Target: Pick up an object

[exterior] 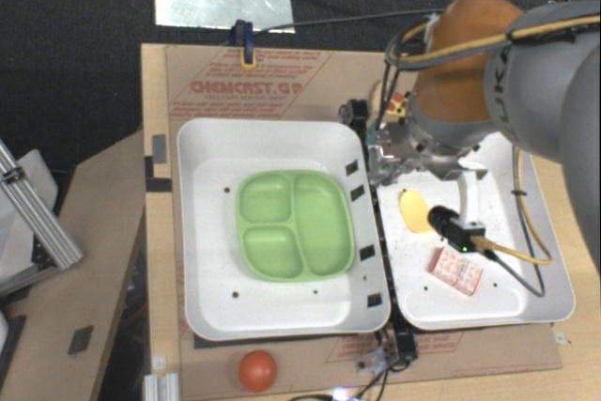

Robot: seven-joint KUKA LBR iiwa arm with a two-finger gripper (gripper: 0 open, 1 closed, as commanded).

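Lying in the right bin (512,294), near its left wall, the yellow object (411,209) is the candidate closest to the claw (392,162); a patterned packet (456,269) lies just beside it, toward the front of the bin. Neither item is lifted or gripped. The claw sits low over the rear left part of the right bin, close to the wall shared with the left bin (207,202). Judged step: approach, before any grasp. The next move calls for centring the claw over one item, descending, and closing on it. Whether the claw is wide or narrow cannot be told, since the wrist and arm body cover it. The arm also hides the rear of the right bin. The left bin holds a green divided plate (293,224). An orange ball (256,371) rests on the bench (103,230), outside both bins.
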